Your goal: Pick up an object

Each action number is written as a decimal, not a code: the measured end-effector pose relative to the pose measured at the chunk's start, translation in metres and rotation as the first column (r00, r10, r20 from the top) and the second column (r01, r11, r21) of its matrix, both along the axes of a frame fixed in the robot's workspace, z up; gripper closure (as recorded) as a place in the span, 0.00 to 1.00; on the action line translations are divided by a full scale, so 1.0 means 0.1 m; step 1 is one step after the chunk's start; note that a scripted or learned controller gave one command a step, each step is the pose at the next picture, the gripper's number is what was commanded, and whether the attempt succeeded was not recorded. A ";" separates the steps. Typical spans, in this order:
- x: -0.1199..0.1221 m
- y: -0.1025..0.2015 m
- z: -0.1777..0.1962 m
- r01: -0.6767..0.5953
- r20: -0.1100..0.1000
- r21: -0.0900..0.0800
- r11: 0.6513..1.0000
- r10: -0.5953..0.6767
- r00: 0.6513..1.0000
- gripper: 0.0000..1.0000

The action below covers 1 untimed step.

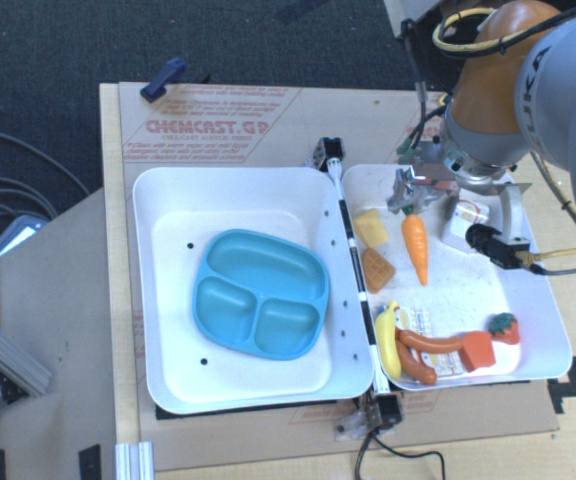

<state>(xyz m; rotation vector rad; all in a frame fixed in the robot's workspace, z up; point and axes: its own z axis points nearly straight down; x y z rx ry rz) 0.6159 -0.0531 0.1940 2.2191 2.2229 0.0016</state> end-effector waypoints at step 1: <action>-0.12 -0.29 0.35 0.002 -0.001 -0.001 1.000 -0.002 1.000 1.00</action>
